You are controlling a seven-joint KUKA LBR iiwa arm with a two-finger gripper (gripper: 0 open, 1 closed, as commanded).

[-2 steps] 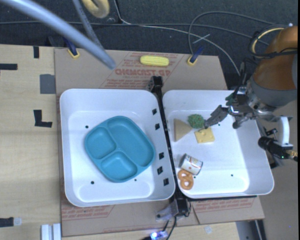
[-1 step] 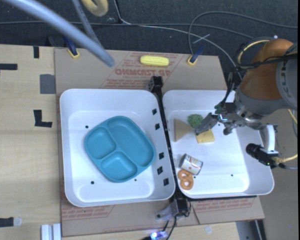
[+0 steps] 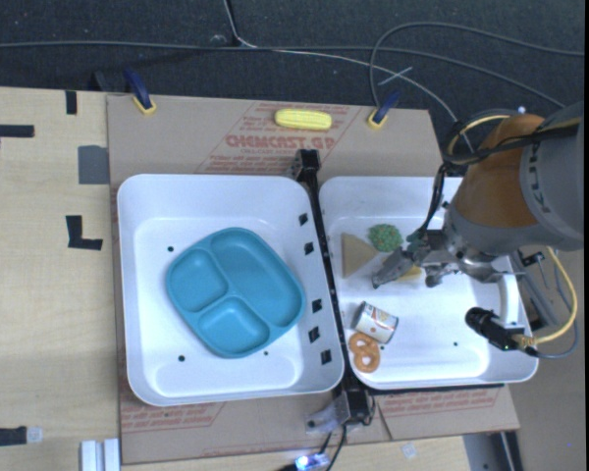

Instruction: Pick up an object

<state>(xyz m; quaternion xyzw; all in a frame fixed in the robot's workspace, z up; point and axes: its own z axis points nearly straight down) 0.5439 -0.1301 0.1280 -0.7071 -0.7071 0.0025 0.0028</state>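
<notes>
Bins: two shallow white ones side by side on cardboard-covered surface (image 3: 177, 130). Left bin (image 3: 137, 263) carries a blue 3-compartment plate (image 3: 236, 290), lying flat, approx. centre of bin.

Right bin (image 3: 491, 366) carries the loose items:
- green broccoli-like pc (image 3: 383, 235), far-centre of bin.
- tan wedge (image 3: 354, 254), just left of the green pc, near the divider betw. bins.
- small white can w/ label (image 3: 376, 322), on its side, near-left part of bin.
- orange pretzel-shaped pc (image 3: 364, 353), just beside the can on its near side; contact betw. the two not clear.
- small yellowish item (image 3: 412, 269) at the end effector, mostly hidden; ID not poss.

Arm (image 3: 515, 189): grey w/ orange band, reaches in from right, wrist over right half of right bin. End effector (image 3: 393, 269) is low in the bin, dark fingers pointing left, tips just near-right of the green pc and right of the wedge. Fingers appear slightly apart, but how far is too small/dark to confirm: cannot tell. Cannot confirm any item betw. the fingers; no grip verified.

Other: yellow corn-like object (image 3: 302, 119) lies outside the bins on the cardboard at far side. Two yellow-blue clamps (image 3: 140, 96) at far cardboard edge. Black cables (image 3: 275, 47) run across far dark floor area.
</notes>
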